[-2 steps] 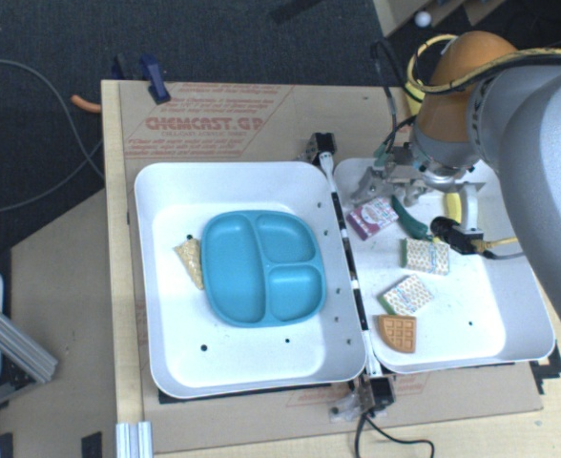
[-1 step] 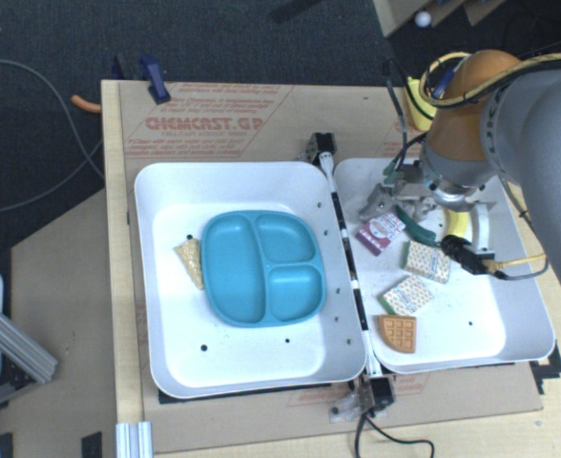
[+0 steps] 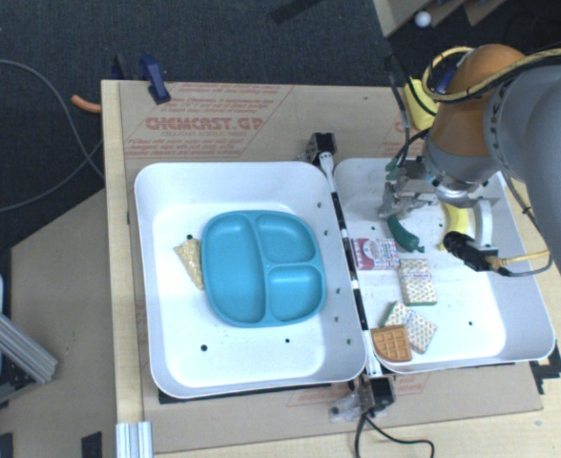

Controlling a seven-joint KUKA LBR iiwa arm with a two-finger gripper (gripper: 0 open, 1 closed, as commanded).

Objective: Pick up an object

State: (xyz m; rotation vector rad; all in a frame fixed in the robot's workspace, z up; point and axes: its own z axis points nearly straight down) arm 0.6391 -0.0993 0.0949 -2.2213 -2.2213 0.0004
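Hovering low over the right bin (image 3: 509, 337)'s far edge, the gripper (image 3: 396, 203) points its fingers, seemingly spread and holding nothing, toward a green object (image 3: 405, 234) just beside them, apparently lining up a grasp.

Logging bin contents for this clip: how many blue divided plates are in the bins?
1. The blue divided plate lies in the middle of the left bin, with a waffle-patterned piece against its left edge. The arm covers part of the right bin, so anything under it is hidden.
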